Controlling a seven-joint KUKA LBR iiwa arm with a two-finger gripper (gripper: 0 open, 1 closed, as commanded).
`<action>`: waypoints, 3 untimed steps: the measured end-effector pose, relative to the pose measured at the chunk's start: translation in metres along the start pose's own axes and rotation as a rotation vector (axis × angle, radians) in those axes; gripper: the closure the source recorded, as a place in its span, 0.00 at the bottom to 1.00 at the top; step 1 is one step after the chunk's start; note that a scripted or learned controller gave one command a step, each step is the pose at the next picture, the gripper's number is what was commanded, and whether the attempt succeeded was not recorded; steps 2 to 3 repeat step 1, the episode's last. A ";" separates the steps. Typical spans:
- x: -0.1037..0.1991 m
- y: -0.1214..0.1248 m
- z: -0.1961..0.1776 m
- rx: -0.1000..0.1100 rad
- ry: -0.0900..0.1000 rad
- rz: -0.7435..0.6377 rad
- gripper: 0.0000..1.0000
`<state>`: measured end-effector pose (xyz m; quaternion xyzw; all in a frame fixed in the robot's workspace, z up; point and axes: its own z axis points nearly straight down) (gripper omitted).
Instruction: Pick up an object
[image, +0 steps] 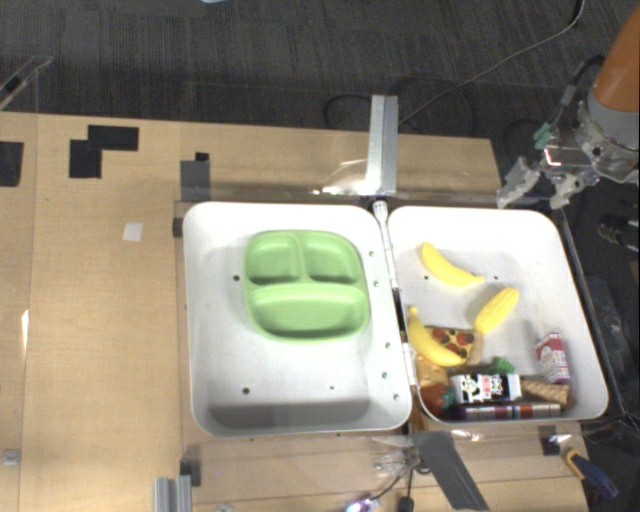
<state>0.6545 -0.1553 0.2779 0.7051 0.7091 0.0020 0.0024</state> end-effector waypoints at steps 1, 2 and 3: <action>0.013 0.016 0.004 -0.001 0.000 0.150 0.00; 0.013 0.016 0.004 -0.001 0.000 0.150 0.00; 0.013 0.016 0.004 -0.001 0.000 0.150 0.00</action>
